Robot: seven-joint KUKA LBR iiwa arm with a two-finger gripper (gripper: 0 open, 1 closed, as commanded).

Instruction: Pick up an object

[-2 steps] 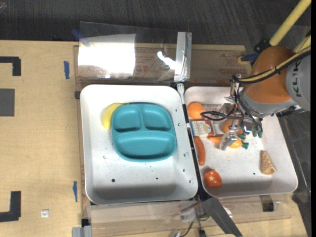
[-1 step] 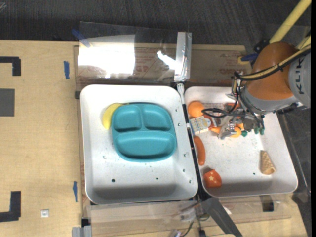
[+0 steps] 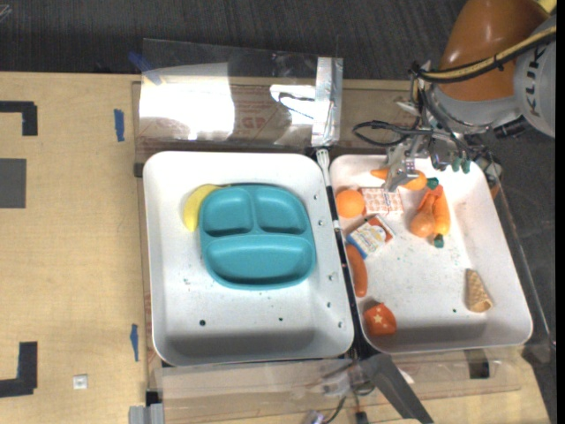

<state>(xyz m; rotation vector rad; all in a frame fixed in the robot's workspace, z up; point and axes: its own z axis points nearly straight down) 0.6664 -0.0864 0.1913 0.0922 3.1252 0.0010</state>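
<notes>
Two white bins sit on the counter (image 3: 71, 263). The right bin (image 3: 503, 263) holds one orange (image 3: 350, 203), one carrot (image 3: 430, 212) just below the hand (image 3: 402, 168), one small carton (image 3: 371, 235), one sausage (image 3: 357, 270), one tomato (image 3: 380, 319) and one cone (image 3: 478, 291). The left bin (image 3: 168, 237), well left of the hand, holds one teal divided plate (image 3: 257, 235) over something yellow (image 3: 194, 203). Whether the hand is wide or narrow cannot be told.

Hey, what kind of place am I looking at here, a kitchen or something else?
Most likely a robot test bench in a lab, not a kitchen. A robot arm reaches over two white bins; toy food such as an orange and a tomato lies in one, a teal divided plate in the other.
</notes>
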